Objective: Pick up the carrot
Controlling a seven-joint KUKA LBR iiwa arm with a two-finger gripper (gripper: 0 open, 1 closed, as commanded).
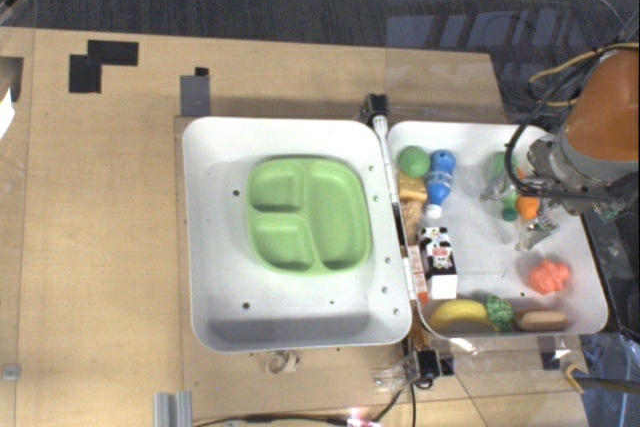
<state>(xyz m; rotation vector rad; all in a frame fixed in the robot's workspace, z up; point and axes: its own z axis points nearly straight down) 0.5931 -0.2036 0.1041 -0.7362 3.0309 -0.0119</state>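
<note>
The carrot (526,208) is a small orange piece with a green top. It lies in the right bin (480,245), toward its far right side, and the arm partly covers it. My gripper (532,221) hangs directly over the carrot, below the grey wrist and the orange band (607,110). The wrist hides how the gripper meets the carrot, so I cannot tell whether they touch.
The right bin also holds a green ball (413,160), a blue bottle (439,177), a cow-print carton (437,255), a banana (460,313), broccoli (498,312), a sausage (542,320) and a pink-orange fruit (548,275). A green divided plate (305,215) sits in the left bin (215,295).
</note>
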